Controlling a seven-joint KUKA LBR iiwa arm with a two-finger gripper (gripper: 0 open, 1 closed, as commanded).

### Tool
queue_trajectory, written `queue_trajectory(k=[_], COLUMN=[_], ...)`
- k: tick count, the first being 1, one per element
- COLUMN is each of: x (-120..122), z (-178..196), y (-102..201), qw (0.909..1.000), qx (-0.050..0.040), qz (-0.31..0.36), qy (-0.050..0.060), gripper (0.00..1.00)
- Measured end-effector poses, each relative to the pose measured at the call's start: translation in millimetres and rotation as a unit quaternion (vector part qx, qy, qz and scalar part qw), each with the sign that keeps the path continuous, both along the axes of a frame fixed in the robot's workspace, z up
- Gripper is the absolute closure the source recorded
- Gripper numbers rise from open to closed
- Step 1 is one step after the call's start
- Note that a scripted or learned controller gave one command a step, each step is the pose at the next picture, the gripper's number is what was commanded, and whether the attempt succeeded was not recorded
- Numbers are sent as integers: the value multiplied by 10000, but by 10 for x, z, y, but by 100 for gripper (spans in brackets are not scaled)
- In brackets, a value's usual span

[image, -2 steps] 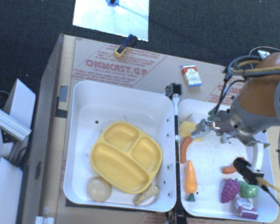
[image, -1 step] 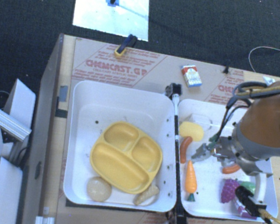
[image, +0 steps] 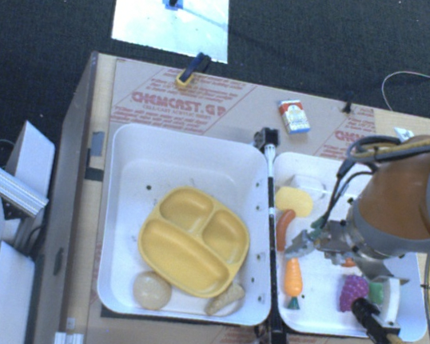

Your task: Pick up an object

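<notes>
A red-and-white small box (image: pixel 294 116) and a yellow-tipped dark tool (image: pixel 191 70) lie on the cardboard (image: pixel 210 102) behind the bins.

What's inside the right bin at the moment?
In the right bin: a yellow piece, a red sausage, a carrot, purple grapes and something green. The arm covers the bin's middle and far right.

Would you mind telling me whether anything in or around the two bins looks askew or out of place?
The yellow divided tray lies turned at an angle to the left bin's walls. A small red-and-white box and a yellow-and-black item lie outside the bins on the board behind them. Nothing looks spilled or damaged.
</notes>
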State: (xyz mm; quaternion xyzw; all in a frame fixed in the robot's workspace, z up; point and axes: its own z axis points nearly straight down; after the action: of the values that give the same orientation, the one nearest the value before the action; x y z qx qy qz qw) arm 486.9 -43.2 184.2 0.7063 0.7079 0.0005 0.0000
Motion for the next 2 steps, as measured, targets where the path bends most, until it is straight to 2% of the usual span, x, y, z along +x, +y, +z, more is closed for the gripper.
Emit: queue_trajectory(k=[1, 2], x=[0, -9], z=[1, -830], y=[-56, -477], qw=[10000, 10000], qx=[-2, -4], qz=[-3, -10], qy=[-5, 9], gripper=[0, 0])
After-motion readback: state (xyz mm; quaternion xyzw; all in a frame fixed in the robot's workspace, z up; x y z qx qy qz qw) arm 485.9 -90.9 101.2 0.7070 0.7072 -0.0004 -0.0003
